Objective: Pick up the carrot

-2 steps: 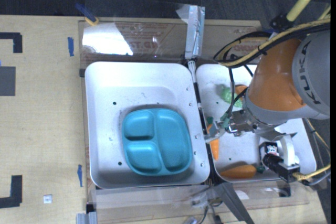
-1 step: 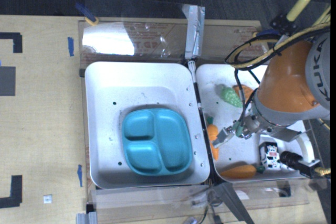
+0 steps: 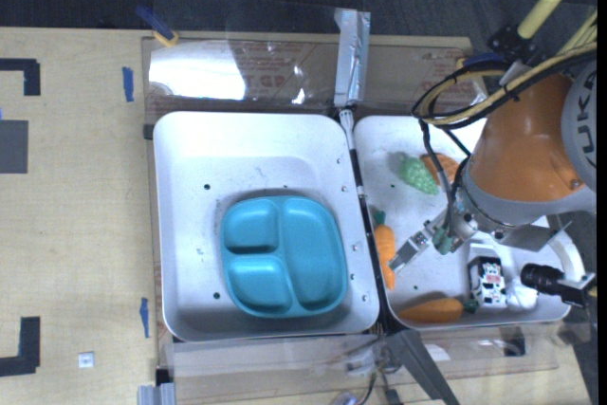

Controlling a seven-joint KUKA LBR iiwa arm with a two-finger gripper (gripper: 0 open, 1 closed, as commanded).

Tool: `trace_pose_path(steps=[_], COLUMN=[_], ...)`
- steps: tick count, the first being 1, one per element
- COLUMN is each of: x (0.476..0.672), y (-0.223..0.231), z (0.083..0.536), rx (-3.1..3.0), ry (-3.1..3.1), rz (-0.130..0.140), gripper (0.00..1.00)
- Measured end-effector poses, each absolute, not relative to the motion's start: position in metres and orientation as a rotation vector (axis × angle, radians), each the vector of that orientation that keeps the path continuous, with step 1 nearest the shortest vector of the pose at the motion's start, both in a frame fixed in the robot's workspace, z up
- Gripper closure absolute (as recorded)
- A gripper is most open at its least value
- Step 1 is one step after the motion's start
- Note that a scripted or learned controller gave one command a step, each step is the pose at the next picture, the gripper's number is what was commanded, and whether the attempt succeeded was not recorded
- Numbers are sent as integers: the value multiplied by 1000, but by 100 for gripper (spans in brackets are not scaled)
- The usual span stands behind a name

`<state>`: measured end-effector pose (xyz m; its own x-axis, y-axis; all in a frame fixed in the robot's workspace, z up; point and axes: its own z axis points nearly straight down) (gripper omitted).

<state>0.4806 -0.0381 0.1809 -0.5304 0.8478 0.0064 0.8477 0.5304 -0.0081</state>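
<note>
Orange carrot [image 3: 384, 248] upright along bin's [image 3: 417, 133] left wall

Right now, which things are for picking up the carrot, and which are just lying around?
For the job:
- carrot, by the right bin's left wall
- gripper, just beside the carrot

Just lying about:
- blue divided tray in the left bin
- green bumpy thing
- orange thing near the right bin's front edge
</note>
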Motion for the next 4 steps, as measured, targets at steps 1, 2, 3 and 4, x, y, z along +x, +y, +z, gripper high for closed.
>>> trace_pose_path(steps=[1, 2, 3, 4], x=[479, 491, 479, 478], y=[3, -66, 2, -27], z=[181, 181, 181, 180], rx=[-993, -1717, -1170, -2147], ry=[-2972, -2626, -2907, -2287], rz=[3, 6, 4, 10], gripper=[0, 0, 0, 0])
